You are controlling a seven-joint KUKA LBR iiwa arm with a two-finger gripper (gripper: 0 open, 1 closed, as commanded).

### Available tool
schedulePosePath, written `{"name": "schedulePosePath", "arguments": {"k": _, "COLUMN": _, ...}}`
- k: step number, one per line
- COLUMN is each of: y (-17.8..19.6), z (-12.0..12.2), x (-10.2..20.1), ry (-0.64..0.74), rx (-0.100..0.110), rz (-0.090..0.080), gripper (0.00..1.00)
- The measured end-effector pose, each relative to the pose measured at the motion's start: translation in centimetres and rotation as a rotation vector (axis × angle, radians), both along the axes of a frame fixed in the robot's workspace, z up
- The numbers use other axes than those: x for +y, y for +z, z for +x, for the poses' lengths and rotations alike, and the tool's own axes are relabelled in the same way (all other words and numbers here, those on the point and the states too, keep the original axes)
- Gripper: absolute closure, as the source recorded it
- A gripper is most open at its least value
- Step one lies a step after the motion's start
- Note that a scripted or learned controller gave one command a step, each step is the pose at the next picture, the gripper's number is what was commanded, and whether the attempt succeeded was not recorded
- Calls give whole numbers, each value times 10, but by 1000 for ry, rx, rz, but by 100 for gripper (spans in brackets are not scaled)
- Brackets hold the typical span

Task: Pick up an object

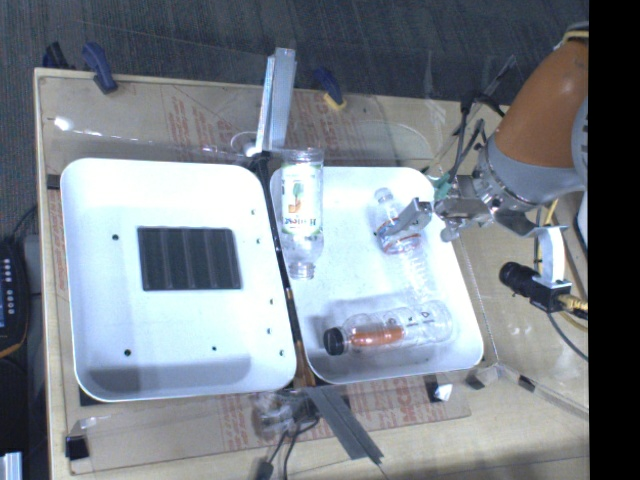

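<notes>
Two white bins side by side on a taped wooden bench, clamps along the back.

Here's the bench [150, 108], pale wood with printed tape on it, sitting over dark carpet [300, 8]. The left bin [90, 268] has a dark slatted panel [189, 258] set in its floor, toward the back-left corner. The right bin [350, 193] sits tight against it. At the bench's back edge, one blue clamp [99, 68] sits near the left corner and a second blue clamp [328, 85] near the middle, with an upright metal bar [275, 98] between them, above the bins' seam. At the front edge, a grey metal strip [345, 428] lies at a slant.
</notes>
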State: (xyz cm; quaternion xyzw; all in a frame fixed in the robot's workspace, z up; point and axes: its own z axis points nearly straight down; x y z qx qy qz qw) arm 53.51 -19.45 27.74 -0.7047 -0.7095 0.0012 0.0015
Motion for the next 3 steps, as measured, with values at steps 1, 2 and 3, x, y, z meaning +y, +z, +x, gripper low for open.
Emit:
{"name": "schedulePosePath", "arguments": {"k": 1, "y": -82, "z": 36, "x": -15, "ry": 79, "rx": 2, "rz": 0, "gripper": 0}}
{"name": "schedulePosePath", "arguments": {"k": 2, "y": -187, "z": 91, "x": -12, "ry": 172, "rx": 0, "rz": 3, "gripper": 0}}
{"name": "schedulePosePath", "arguments": {"k": 3, "y": -88, "z": 73, "x": -16, "ry": 201, "rx": -4, "rz": -1, "gripper": 0}}
